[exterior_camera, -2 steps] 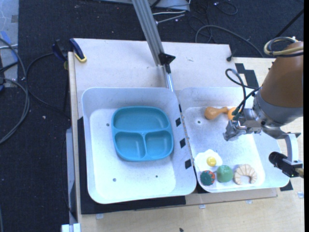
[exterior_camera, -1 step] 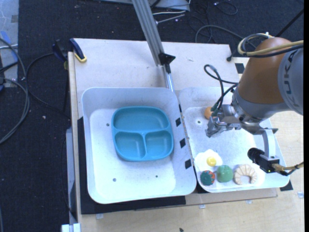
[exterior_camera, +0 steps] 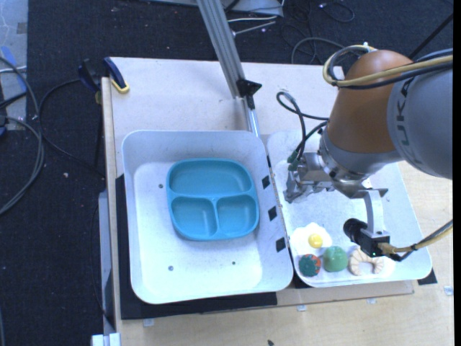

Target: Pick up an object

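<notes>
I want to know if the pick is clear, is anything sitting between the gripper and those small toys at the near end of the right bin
Nothing visible stands between them. The gripper hangs over bare floor at the right bin's left side; the fried egg toy, the green ball and the teal-red ball lie nearer the front edge, with open floor between.

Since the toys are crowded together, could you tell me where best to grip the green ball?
Grip the green ball across its far-near sides, descending from above: a dark ball sits against its left and a tan toy crowds its right, so those sides look blocked.
</notes>
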